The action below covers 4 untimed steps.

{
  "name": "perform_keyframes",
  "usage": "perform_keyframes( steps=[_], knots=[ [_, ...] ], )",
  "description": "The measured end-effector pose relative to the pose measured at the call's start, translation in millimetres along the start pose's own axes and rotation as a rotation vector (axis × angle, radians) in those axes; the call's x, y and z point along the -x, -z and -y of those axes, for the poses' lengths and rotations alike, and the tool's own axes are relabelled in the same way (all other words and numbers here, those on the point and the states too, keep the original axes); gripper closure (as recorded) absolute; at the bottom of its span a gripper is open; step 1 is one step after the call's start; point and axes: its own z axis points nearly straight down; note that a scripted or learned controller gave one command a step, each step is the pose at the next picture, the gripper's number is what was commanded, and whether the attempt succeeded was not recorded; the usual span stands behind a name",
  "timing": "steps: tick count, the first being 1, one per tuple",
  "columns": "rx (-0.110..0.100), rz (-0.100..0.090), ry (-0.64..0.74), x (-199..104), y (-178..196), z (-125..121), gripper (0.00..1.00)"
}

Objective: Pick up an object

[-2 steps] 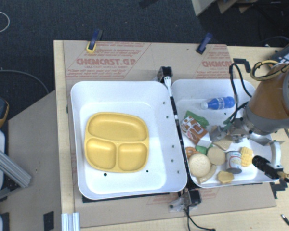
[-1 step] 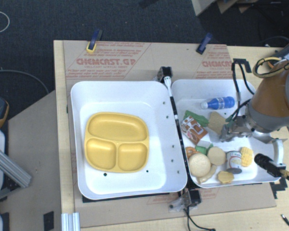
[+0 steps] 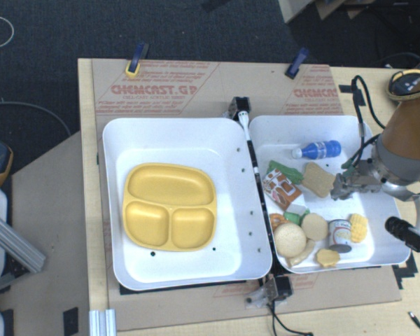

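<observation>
We logged the gripper (image 3: 343, 185) low over the right bin (image 3: 378, 133), reaching in from the right, tip just beside the tan block (image 3: 319, 178) and above the bare white floor of that bin. We couldn't tell how far the jaws stood apart; the wrist and cabling hid the tips at this angle, and nothing was visibly held. No target was named, so any item qualified as the object. Candidates were all in the right bin: blue bottle (image 3: 318, 150) near the back wall, snack packet (image 3: 281, 185) against the left wall, round bread roll (image 3: 290, 240) and smaller pale disc (image 3: 314, 226) toward the front, small can (image 3: 340, 234), yellow corn piece (image 3: 358, 227). The left bin (image 3: 119, 138) held a yellow divided tray (image 3: 171, 206), well apart from the arm. Risks, in our judgement: (1) the tip sat between the block and the bare floor, so a straight descent could close on nothing or just clip the block's edge and shove it toward the packet; (2) items at the front were crowded, touching or nearly so, so a grasp there might pinch two things or knock the can over; (3) the bottle, lying on its side, would prob. roll away if nudged; (4) the roll looked soft and round, so it could squeeze out of a two-finger pinch.
</observation>
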Motion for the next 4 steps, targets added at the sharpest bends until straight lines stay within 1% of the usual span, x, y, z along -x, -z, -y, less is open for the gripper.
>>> perform_keyframes(
  steps=[1,2,3,4],
  knots=[
    [0.002,0.0,0.003,-5,60,4,1.0],
    [0.0,0.0,0.003,-5,85,3,1.0],
    [-0.006,-0.005,0.007,-53,79,-10,1.0],
    [-0.002,-0.004,0.008,-103,91,-11,1.0]
  ],
)
